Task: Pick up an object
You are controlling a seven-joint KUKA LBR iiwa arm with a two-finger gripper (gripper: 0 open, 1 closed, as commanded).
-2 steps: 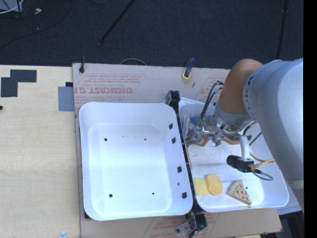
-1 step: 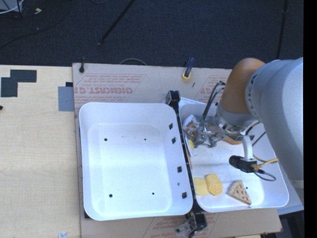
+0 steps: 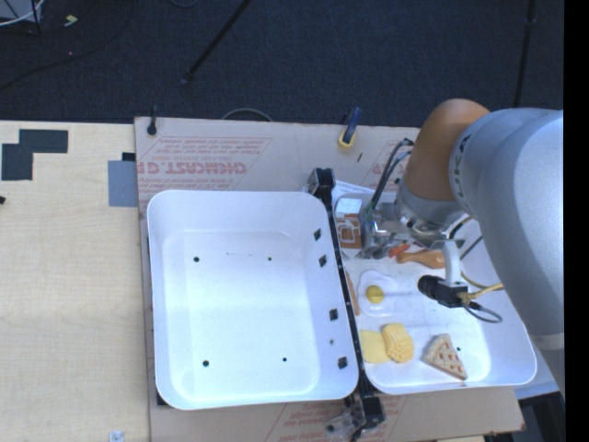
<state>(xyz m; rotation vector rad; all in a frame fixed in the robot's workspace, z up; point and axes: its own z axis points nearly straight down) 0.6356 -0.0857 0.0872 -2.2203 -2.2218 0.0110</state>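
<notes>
Two shallow white plastic bins point(image 3: 175, 247); the right one point(image 3: 502, 357) holds one yellow corn cob point(image 3: 398, 343) and one pizza slice point(image 3: 446, 356). Hand point(image 3: 375, 238): grip unclear.

A yellow corn cob point(image 3: 398, 343) lies flat near the front of the right bin point(image 3: 515, 362), its kernel rows showing; a pale yellow block point(image 3: 372, 345) sits touching its left side, close to the bin's left wall; a pizza slice point(image 3: 446, 356) with red topping and a tan crust lies just to the right, apart from the corn; a white fried egg point(image 3: 375, 292) with a round yellow yolk rests behind them; an orange carrot-like piece point(image 3: 421, 257) lies farther back, partly hidden under the arm
</notes>
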